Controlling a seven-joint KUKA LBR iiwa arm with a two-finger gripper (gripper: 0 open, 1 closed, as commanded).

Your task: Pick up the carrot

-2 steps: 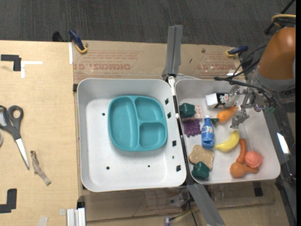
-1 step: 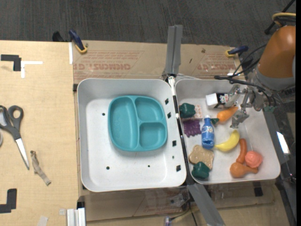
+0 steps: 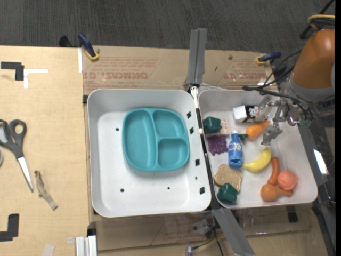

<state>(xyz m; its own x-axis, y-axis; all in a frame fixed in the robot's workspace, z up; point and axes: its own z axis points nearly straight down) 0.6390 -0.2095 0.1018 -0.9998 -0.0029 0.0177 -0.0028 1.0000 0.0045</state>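
Note:
The carrot is orange with a small green top. It lies slanted in the upper middle of the right bin. My gripper hangs at the carrot's right end, reaching in from the right under the grey and orange arm. The metal gripper overlaps the carrot's thick end, and whether it touches the carrot is unclear.
Around the carrot lie a blue bottle, a banana, purple grapes, a green pepper, a white box, bread, a sausage and a pink toy. The left bin holds a teal divided plate. Scissors lie on the bench at the left.

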